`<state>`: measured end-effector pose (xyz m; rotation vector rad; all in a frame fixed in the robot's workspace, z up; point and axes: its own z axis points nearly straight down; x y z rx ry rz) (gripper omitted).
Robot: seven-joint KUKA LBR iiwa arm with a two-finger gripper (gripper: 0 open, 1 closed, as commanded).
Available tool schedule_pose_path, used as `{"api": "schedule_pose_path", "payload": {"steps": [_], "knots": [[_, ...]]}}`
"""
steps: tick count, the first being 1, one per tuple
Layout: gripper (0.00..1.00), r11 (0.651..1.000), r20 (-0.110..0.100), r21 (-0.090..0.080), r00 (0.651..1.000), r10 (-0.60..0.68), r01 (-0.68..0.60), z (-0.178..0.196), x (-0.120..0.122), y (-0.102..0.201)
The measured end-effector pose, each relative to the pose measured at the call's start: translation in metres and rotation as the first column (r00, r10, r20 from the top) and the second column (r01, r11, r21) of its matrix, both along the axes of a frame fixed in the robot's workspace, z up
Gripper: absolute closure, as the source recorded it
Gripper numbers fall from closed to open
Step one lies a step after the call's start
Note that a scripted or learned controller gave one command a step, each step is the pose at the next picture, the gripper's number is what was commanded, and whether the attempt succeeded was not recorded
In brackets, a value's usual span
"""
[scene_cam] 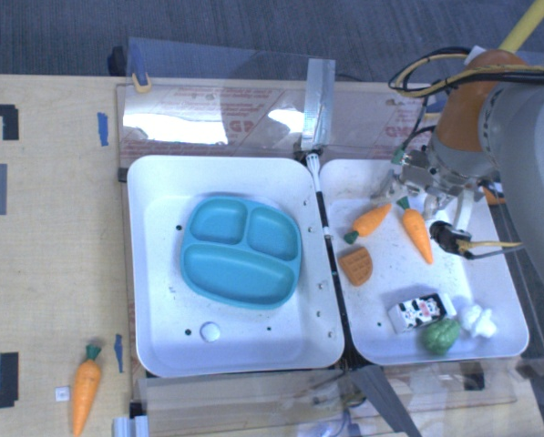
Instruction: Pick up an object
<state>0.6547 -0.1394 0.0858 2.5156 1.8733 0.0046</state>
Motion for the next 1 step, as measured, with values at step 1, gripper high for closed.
{"api": "schedule_pose_path", "payload": {"steps": [1], "knots": [[1.00, 1.000, 0.002, -0.002, 1.000, 0.003, -0.003, 0.0101, 0.0012, 0.0009]]}}
